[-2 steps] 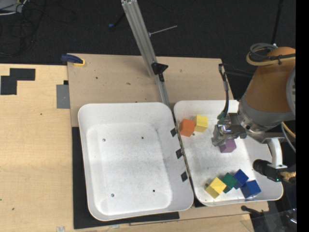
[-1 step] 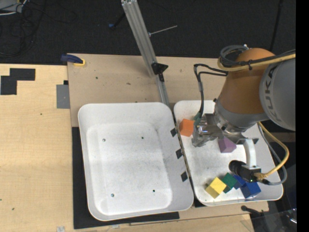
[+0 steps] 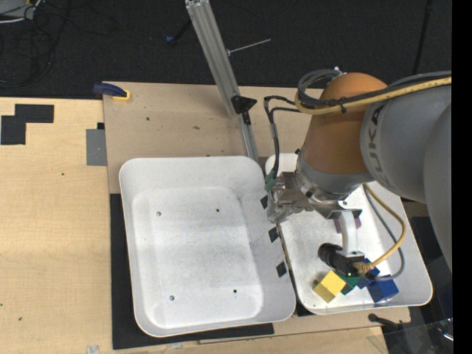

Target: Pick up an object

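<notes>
Yellow block (image 3: 329, 286) and blue block (image 3: 383, 290) by near edge of right bin (image 3: 306, 243); yellow's long axis slanted toward far-right corner. Gripper (image 3: 279, 202) at bin's left edge, apart or together: cannot tell.

**One fixed camera, high and tilted down**

It hangs above the left bin (image 3: 192, 257) and looks down on it at a slant, far enough off that the whole bin sits near the middle of the picture. The right bin (image 3: 413, 275) lies just beside it, toward the picture's right, and the arm (image 3: 346, 131) reaches in from that side. Beyond the left bin, the bench (image 3: 169, 116) runs up to a dark background.
</notes>
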Tool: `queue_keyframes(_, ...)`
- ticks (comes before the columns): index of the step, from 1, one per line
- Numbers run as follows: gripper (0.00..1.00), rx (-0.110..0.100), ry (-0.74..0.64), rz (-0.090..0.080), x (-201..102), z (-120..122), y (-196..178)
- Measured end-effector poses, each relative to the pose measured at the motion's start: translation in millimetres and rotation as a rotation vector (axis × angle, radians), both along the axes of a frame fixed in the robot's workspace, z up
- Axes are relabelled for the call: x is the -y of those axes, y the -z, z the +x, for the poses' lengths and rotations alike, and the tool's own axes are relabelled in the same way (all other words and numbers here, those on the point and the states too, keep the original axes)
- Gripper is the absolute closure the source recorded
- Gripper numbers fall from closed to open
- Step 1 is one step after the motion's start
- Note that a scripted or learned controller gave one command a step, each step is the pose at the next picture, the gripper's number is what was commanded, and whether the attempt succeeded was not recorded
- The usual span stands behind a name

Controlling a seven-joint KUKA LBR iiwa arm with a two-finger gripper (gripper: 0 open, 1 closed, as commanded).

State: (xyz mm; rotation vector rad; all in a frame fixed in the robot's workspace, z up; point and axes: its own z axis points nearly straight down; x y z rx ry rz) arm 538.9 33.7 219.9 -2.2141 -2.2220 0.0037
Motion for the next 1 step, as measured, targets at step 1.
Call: queue_keyframes(1, 1.00, 0.001, -0.001, 0.000, -54.6, 7.9, 5.9)
